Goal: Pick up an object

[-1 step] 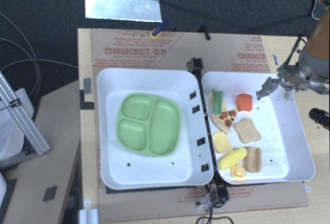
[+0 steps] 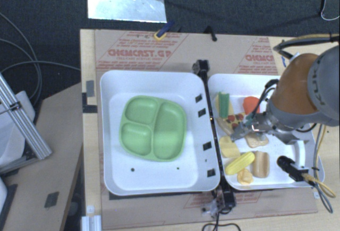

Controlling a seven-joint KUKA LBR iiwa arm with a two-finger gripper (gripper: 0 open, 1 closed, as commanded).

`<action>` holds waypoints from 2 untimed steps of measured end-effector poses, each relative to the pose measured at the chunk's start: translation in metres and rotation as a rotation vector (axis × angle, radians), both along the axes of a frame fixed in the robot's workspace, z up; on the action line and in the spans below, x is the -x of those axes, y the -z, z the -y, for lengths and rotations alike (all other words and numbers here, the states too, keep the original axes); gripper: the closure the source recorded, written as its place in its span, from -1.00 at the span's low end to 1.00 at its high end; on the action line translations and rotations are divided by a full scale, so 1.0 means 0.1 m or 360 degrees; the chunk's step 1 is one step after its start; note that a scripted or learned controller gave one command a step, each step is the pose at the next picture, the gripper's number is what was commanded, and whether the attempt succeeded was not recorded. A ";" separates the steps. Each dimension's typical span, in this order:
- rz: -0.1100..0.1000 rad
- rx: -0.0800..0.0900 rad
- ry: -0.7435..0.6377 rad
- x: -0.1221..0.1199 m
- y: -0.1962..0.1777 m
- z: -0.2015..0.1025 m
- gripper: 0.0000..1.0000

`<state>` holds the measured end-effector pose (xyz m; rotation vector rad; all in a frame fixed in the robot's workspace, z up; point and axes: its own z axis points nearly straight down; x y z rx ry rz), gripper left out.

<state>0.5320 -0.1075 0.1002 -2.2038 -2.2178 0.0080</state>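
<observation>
The gripper (image 2: 240, 130), its opening hidden so I cannot tell its state, hovers at ten o'clock of the toy corn (image 2: 239, 162), probably light, stiff, slippery; grip its middle.

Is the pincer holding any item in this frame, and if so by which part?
Cannot be told: the pincer sits low among the toy food in the right bin, with its tips unclear.

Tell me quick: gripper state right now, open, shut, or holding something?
Gripper: cannot be told; it sits low in the right bin among the toy food pieces, and nothing is visibly held.
</observation>
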 end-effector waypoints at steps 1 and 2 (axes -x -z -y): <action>0.0041 0.0010 -0.0006 -0.46 -0.90 -0.44 -1.00; 0.0033 0.0014 0.0004 -0.97 0.11 -0.17 -1.00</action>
